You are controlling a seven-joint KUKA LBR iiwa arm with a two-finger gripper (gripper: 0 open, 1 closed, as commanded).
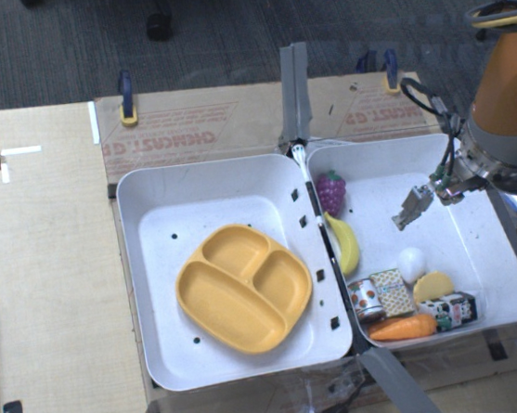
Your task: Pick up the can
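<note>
Bright, even overhead light, soft shadows, mild glare on the white bins [147, 289], slightly soft focus.

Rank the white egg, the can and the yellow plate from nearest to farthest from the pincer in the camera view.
From the pincer, in the right bin:
1. White egg: just below the pincer, in the right bin.
2. Can: lower left of it, in the right bin against the divider.
3. Yellow plate: far left, in the left bin.
</note>
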